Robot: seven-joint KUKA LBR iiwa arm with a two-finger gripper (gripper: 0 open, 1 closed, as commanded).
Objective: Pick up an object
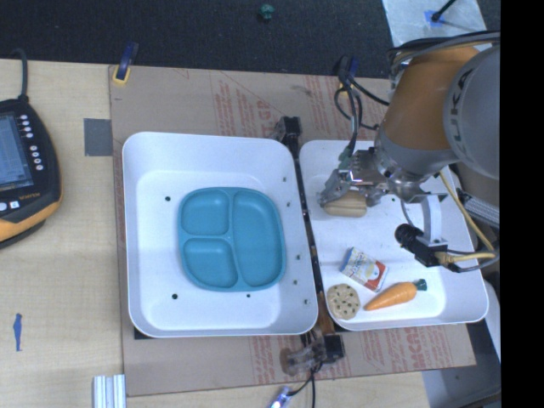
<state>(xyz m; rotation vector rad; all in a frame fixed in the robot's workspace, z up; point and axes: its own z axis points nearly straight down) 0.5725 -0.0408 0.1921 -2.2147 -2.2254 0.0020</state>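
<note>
Sitting at the near edge of the right bin [459,313], a cookie [342,300] and a carrot [393,295] are lying beside each other, with a small packet [364,268] just behind them. Farther back in that bin, the jaws [350,192] are hanging right over a tan, bread-like piece [344,207], which looks like the thing being picked. Whether they are released or clenched I cannot tell, since the wrist is hiding them.

Risk, as I judge it: the piece is lying near the bin's left wall, so one finger may be catching the rim or pushing the piece aside instead of closing around it. Its low, rounded shape could also be slipping out on the lift.

Count: two bins, one blue tray [230,238] in the left bin [153,160], one cookie, one carrot, one packet, one tan piece, all resting on the table [59,296].
</note>
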